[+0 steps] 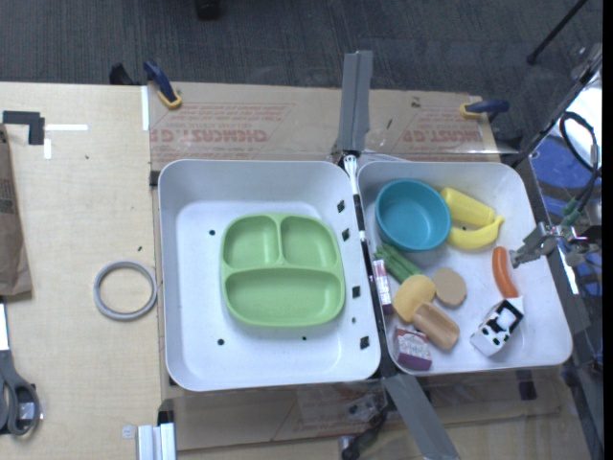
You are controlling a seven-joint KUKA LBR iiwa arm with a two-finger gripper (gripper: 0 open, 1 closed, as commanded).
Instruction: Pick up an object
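The right bin (pixel 546 343) holds several small things. A blue bowl (pixel 412 215) stands at its back left, with a yellow banana (pixel 471 221) beside it. An orange carrot-like piece (pixel 503 271) lies near the right wall. A black-and-white carton (pixel 500 327) sits at the front right. Green pieces (pixel 399 263), a yellow round piece (pixel 413 298), a tan disc (pixel 450 287), a tan roll (pixel 438 327) and a purple-and-white box (pixel 414 349) crowd the front left. In the left bin (pixel 182 353) lies a green divided plate (pixel 283 269).
A metal clamp-like piece (pixel 536 245) pokes over the right bin's right rim. On the bench to the left are a tape ring (pixel 124 288), scissors (pixel 15 406) and a brown bag (pixel 10 228). Clamps (pixel 165 86) hold the cardboard at the back.
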